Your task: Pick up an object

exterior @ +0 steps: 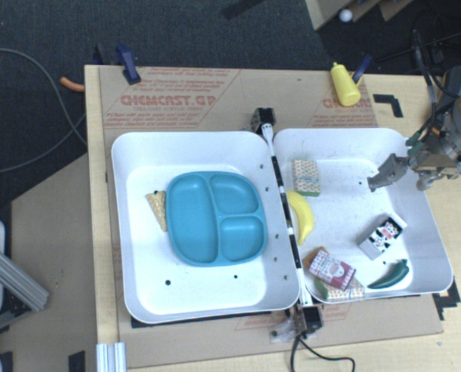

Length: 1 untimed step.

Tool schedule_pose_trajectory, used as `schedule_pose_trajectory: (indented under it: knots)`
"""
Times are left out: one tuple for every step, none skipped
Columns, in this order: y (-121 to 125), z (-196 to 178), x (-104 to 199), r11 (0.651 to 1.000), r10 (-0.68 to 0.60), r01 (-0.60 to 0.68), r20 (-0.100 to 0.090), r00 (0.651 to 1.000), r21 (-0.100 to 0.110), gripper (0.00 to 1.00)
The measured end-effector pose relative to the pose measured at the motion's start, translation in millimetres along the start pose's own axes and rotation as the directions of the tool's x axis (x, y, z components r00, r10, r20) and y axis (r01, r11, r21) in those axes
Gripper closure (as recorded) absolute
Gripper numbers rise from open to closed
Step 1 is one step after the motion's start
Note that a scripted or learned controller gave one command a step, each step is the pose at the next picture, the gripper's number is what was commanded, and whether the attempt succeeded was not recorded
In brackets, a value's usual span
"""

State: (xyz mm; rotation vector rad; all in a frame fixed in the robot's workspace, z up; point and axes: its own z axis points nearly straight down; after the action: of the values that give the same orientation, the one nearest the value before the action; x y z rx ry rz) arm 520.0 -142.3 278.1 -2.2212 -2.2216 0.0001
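Note:
My gripper [401,180] hangs over the right bin's [346,149] far right side, fingers spread and nothing between them. One grey finger [384,173] points left and down toward the bin floor. In the same bin lie a pale patterned block [306,175], a yellow banana [301,215] against the left wall, a small black-and-white box [381,235], a red packet [331,268] and a green pepper [389,276]. The black-and-white box is the nearest, below and a little left of the gripper.
The left bin [137,161] holds a blue divided plate [215,217] with a tan cracker [157,206] tucked at its left edge. A yellow clamp [344,85] and a blue clamp [127,63] sit on the bench's far edge. The bins' walls meet along a black strip [280,200].

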Motion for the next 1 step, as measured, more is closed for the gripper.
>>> schedule_pose_trajectory:
  knots:
    - [74.4,122.0,-81.7,1.000,0.001,-0.001,0.001,1.000,0.001,0.00]
